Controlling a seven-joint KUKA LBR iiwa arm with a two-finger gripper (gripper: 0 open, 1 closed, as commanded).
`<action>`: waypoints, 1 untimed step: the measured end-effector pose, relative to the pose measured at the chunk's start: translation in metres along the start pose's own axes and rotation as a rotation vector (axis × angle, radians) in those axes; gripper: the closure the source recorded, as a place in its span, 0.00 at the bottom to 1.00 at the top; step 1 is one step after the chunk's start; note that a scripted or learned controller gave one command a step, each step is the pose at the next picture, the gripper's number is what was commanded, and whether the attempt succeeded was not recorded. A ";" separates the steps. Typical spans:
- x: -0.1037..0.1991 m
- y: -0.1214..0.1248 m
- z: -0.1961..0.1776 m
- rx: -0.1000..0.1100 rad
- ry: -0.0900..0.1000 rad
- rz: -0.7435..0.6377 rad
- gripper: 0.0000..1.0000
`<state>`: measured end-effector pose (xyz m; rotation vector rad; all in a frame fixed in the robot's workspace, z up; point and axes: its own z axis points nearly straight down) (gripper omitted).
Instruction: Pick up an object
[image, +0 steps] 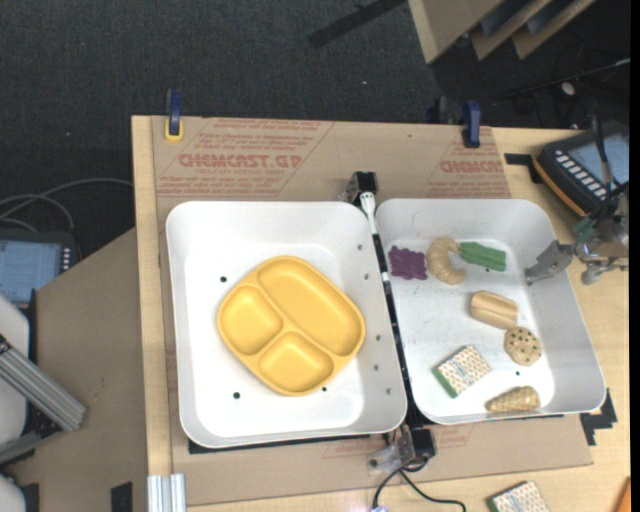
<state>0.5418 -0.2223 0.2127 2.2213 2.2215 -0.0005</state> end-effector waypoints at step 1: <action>0.020 0.022 0.116 0.011 0.006 -0.002 0.00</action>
